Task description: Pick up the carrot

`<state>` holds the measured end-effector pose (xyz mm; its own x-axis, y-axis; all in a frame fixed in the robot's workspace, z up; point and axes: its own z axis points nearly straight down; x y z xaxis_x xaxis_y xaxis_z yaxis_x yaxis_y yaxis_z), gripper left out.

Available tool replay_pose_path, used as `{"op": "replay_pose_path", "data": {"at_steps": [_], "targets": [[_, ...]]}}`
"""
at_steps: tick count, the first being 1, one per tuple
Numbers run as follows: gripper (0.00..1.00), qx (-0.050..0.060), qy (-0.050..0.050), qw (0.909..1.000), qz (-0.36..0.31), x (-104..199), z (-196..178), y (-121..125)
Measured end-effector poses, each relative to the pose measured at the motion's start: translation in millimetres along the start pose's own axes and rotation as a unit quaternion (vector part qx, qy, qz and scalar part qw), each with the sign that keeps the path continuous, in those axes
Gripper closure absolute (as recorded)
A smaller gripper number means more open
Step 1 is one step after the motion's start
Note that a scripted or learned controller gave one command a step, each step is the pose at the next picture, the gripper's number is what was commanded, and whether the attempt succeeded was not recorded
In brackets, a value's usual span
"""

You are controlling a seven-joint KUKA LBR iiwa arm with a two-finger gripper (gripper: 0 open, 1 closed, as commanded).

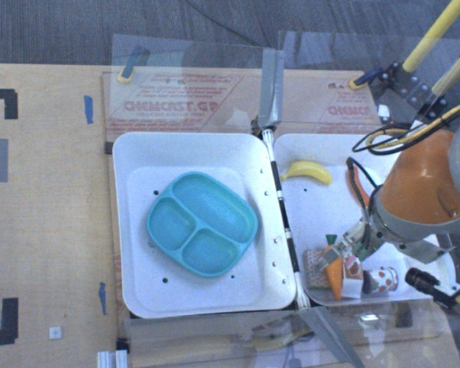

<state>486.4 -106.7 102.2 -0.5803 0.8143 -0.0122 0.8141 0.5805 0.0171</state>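
The arm (422, 186) is reaching in from the right, bending down over the right bin (307, 205). Its gripper (351, 250) is hanging just above the carrot (334, 276); its spread is impossible to tell

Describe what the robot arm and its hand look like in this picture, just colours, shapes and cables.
The arm is grey and rounded, with a broad orange band above the wrist. Black and yellow cables loop beside it. The hand is small and dark, with light metal parts and a touch of green.
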Motion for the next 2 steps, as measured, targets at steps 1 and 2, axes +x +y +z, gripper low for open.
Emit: {"op": "replay_pose_path", "data": {"at_steps": [1, 2], "targets": [[1.00, -0.001, 0.002, 1.0000, 0.001, 1, -10, 1], [1.00, 0.008, 0.005, 0.9998, 0.016, 31, -93, 54]]}}
